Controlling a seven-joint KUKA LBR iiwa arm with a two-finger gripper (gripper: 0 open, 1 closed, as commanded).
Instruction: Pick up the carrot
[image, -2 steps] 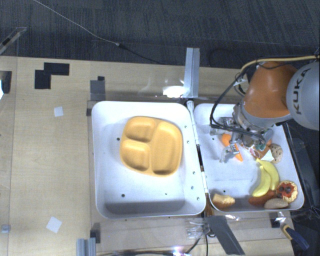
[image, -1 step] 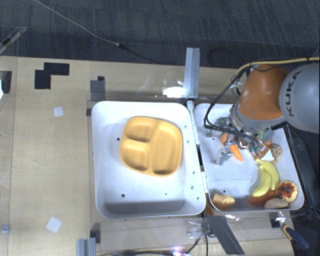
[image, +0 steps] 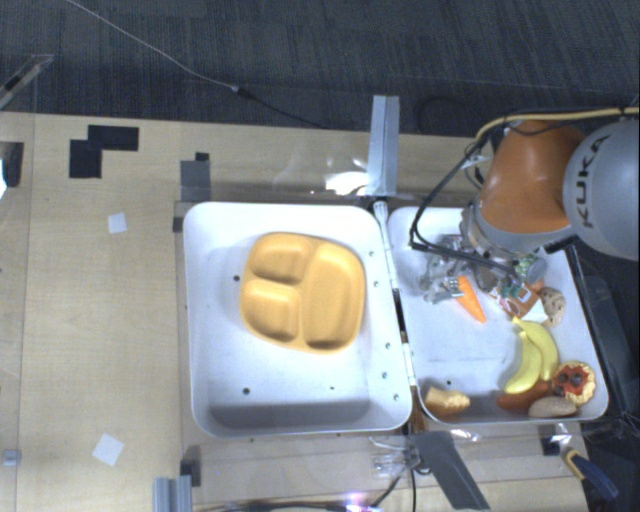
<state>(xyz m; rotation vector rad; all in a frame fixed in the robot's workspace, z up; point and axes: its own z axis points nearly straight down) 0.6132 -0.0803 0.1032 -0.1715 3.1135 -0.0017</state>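
Note:
The carrot (image: 471, 301) is a small orange wedge lying in the upper middle of the right bin (image: 450, 350), pointing down and to the right. My gripper (image: 445, 276) hangs low over the bin just left of and above the carrot's upper end, and that end sits right against the metal of the gripper. The grey arm with its orange band (image: 525, 180) covers the bin's upper right corner.
A yellow banana (image: 530, 355) lies right of the carrot. Small food toys sit along the right bin's bottom edge: a bread piece (image: 447, 402), a red-orange round piece (image: 575, 380) and a beige piece (image: 552, 407). A yellow divided plate (image: 303, 290) rests in the left bin (image: 220, 380).

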